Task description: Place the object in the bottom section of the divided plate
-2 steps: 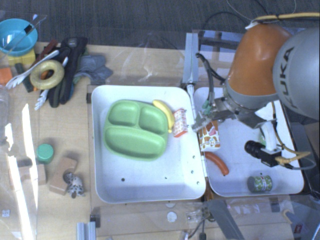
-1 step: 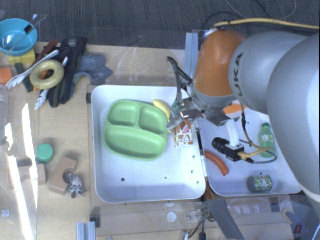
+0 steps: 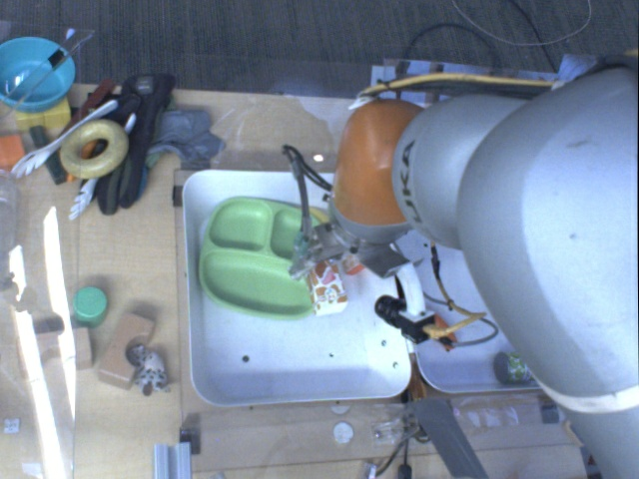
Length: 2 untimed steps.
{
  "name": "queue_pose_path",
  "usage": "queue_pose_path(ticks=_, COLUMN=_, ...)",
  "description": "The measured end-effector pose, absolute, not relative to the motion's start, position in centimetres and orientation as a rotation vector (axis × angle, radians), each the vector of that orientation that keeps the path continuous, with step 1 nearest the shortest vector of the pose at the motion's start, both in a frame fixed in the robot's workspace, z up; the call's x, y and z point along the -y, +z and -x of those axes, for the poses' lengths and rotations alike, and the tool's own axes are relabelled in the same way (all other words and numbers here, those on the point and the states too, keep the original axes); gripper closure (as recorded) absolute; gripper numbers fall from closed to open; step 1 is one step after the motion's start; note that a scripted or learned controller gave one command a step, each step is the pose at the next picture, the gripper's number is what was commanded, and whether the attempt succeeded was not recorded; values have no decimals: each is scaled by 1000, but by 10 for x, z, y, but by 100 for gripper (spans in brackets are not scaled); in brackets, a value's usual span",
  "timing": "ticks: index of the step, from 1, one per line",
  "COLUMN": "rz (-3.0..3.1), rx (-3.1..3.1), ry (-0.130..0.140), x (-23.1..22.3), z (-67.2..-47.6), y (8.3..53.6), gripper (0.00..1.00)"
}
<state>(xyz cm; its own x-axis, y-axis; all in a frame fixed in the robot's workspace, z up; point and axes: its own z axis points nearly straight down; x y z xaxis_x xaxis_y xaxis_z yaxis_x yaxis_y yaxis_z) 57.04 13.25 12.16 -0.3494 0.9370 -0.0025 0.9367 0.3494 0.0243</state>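
Note:
A green divided plate (image 3: 255, 257) lies in the left white bin (image 3: 290, 367), with two small sections at the back and one long section at the front. My gripper (image 3: 318, 259) hangs over the plate's right end, shut on a small white and orange carton (image 3: 327, 290). The carton is tilted and sits at the right edge of the plate's front section, partly over the bin floor. The arm's orange band and grey body hide the bin's right side.
The right bin (image 3: 449, 372) holds a small dark green object (image 3: 514, 367). On the bench to the left lie a blue bowl (image 3: 35, 68), a yellow ring (image 3: 95, 148), a black glove (image 3: 135, 148), a green cap (image 3: 90, 305) and a wooden block (image 3: 125, 347).

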Motion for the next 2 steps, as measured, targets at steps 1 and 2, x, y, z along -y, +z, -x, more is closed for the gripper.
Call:
queue_pose_path(ticks=1, rz=-1788, rx=-2580, ry=10, x=-133, z=-565, y=113, gripper=0)
queue_pose_path(ticks=2, rz=-1533, rx=-2758, ry=1, x=-145, z=-623, y=91, gripper=0)
